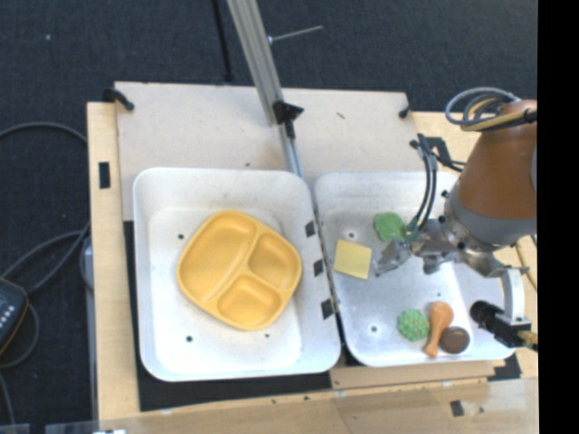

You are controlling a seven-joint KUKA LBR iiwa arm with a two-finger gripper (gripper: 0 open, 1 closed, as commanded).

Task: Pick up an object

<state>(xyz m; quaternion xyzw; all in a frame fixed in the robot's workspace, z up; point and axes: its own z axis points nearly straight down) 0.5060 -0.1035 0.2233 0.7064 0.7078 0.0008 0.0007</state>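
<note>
A: Over right-hand shallow white bin (pixel 362 197): grey two-finger gripper (pixel 391 259), finger state indeterminate, beside pale yellow square sponge (pixel 353 259); green leafy toy (pixel 390 225) adjacent.

B: Left white bin (pixel 154 242): yellow three-compartment plastic plate (pixel 239 268).

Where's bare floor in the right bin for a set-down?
Bare floor lies in the right bin along its far edge above the yellow block, and at its near-left corner below that block. The near-right corner is crowded: green ball, drumstick, brown piece. The gripper hangs mid-bin.
</note>
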